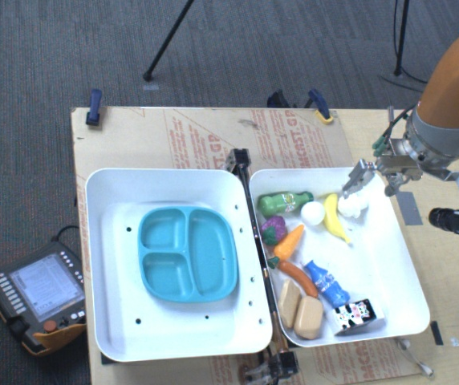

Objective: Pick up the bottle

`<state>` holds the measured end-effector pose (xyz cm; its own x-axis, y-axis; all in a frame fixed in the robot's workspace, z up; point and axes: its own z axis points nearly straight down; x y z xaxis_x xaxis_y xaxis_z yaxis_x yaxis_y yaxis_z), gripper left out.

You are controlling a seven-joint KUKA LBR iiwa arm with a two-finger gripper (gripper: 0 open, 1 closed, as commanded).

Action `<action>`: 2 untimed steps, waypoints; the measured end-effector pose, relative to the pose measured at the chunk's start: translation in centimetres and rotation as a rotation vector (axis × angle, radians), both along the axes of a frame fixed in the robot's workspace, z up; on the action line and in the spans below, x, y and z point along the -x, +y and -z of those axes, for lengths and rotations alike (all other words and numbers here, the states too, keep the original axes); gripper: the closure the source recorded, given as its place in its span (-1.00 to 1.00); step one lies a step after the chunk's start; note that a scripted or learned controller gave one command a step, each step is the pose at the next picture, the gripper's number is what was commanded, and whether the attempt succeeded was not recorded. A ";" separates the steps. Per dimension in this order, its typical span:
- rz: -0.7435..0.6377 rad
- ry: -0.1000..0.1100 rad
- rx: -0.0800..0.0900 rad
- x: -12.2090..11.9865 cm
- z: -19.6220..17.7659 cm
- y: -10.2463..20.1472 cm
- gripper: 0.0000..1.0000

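A green bottle (pixel 286 202) lies on its side at the back left of the right bin (pixel 410 283). A blue bottle (pixel 326 284) lies toward that bin's front, between a sausage and a cow-patterned carton. My gripper (pixel 373 183) hangs over the bin's back right corner, open, with nothing between its fingers. Its left finger (pixel 355 180) points down at a small white object (pixel 353 207). The gripper is well to the right of the green bottle and apart from both bottles.
The right bin also holds a white egg (pixel 313 212), banana (pixel 335 220), purple grapes (pixel 274 230), carrot (pixel 290 241), sausage (pixel 297 277), bread (pixel 302 311) and carton (pixel 355 315). A blue divided plate (pixel 188 253) lies in the left bin (pixel 109 215).
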<state>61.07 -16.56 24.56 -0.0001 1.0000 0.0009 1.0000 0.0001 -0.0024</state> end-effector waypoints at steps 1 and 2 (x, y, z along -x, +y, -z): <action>-0.103 0.002 -0.002 4.2 13.0 -1.9 -1.00; -0.100 0.000 -0.002 4.1 11.9 -2.0 1.00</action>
